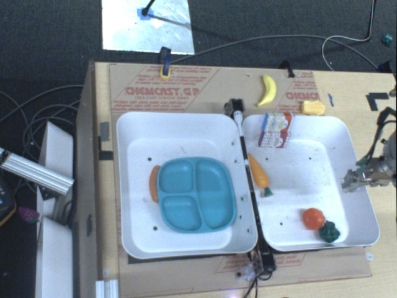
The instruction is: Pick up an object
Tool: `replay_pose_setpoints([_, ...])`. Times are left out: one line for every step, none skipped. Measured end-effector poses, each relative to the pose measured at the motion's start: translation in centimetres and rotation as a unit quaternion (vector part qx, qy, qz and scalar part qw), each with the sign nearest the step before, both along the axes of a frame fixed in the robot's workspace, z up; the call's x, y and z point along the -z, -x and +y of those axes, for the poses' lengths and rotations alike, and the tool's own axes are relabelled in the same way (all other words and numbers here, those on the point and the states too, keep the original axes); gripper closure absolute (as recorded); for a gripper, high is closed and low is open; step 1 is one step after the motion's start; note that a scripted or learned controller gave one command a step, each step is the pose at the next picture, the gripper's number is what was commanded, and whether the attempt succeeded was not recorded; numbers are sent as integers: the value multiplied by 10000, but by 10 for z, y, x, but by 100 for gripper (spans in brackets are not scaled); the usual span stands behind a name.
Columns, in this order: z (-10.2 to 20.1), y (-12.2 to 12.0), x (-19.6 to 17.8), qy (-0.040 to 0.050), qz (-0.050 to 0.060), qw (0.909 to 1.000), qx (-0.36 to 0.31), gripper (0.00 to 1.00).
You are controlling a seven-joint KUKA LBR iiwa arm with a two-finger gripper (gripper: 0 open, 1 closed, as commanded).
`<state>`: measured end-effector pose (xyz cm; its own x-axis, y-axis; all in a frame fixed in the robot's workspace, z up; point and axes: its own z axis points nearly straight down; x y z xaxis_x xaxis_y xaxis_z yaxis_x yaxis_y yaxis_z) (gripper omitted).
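- While the tool (355, 180) sits at the right edge of the frame, over the rim of the right bin (310, 132), nothing is seen between its fingers; how wide they stand cannot be told, since the part is small and blurred.
- The likeliest targets are judged to be the tomato (314, 218) and the green piece (329, 231), which lie touching in the lower right of that bin; a grasp aimed at one could be spoiled by the other being nudged or caught as well.
- Being round, the tomato could be rolled away if it is met off-centre.
- The carrot (258, 172) is pressed against the wall between the bins, so little room would be left for a finger on that side.
- The carton (275, 130), leaning in the upper corner of the right bin, could be tipped over by a push.
- The bin rim could be struck on a low descent.
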<state>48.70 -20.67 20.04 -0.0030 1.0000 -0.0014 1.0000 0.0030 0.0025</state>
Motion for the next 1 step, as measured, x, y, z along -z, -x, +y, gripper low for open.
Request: replay_pose_setpoints([0, 0, -47, 4, -8, 10000, -7, 100])
